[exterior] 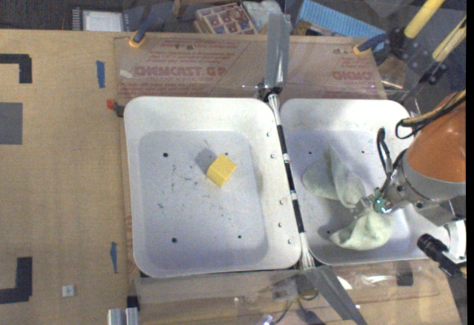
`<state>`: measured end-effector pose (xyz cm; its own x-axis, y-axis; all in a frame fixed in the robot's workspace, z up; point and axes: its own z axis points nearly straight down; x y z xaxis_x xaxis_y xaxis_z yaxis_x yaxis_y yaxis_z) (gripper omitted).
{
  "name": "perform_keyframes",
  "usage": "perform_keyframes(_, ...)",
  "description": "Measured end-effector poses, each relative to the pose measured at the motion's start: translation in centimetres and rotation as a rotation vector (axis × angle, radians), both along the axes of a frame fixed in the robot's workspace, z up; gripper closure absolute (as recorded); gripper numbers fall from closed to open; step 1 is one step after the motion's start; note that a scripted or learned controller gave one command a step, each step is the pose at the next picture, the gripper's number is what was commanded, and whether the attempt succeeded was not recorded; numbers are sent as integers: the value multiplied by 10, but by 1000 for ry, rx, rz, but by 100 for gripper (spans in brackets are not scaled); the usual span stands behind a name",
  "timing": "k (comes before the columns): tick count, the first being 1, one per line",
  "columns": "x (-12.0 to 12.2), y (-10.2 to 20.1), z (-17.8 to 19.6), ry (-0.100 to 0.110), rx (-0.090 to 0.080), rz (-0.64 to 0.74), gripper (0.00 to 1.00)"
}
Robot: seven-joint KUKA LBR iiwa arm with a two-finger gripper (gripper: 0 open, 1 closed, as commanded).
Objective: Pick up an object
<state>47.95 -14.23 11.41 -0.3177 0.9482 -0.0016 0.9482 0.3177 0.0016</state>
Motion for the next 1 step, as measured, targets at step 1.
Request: perform_keyframes(1, 1, 22, -26, -1, 0, -183, 0)
